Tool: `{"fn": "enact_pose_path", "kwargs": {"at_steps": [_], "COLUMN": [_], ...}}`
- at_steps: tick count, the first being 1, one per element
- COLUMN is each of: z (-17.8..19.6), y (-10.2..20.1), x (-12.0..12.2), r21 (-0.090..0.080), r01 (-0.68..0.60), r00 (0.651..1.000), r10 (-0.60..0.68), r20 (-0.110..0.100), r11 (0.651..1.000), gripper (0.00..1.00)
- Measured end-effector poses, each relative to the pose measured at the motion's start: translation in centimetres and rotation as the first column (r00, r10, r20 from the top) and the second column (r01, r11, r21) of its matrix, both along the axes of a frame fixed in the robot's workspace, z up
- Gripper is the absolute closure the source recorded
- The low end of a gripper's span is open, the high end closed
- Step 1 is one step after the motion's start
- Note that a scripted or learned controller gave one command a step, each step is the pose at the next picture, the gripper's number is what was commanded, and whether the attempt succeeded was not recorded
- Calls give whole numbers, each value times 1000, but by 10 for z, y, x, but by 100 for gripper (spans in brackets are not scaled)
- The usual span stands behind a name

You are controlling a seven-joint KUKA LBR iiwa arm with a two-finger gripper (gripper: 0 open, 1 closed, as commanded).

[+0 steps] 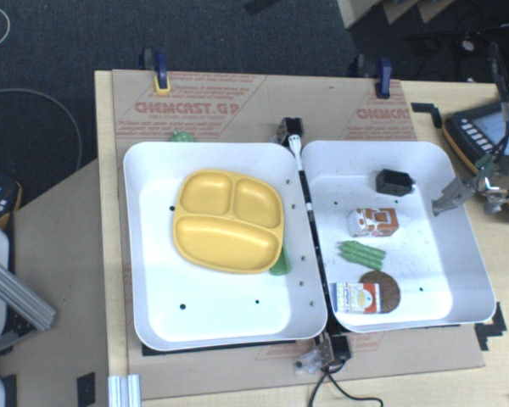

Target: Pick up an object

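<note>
The grey two-finger gripper [455, 195] sits at the right bin's [424, 265] rim; whether it is open or closed cannot be told. It is near the small black block [394, 181]. A descent there might strike the rim, and the items lie close together. Brown cardboard [237, 100] covers the bench over dark carpet [59, 24].

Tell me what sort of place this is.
Most likely a robotics lab set up for grasping trials. Two white bins sit side by side on a clamped board, small mixed objects like a green bean pod lie inside, and cables trail over dark carpet.
</note>
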State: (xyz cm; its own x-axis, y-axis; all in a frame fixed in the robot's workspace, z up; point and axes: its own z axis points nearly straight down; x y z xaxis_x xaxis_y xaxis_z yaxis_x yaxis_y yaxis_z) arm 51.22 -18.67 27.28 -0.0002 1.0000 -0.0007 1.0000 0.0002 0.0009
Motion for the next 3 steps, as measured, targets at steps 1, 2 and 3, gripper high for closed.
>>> {"fn": "enact_pose_path", "kwargs": {"at_steps": [1, 2, 3], "z": [-119, 39, 40], "y": [72, 142, 137], "x": [-36, -30, -32], "r21": [8, 2, 0], "r01": [-5, -11, -1], "r00": [1000, 1000, 1000], "r10": [5, 11, 1], "r20": [-16, 18, 4], "r11": [1000, 1000, 1000], "gripper": [0, 0, 100]}}
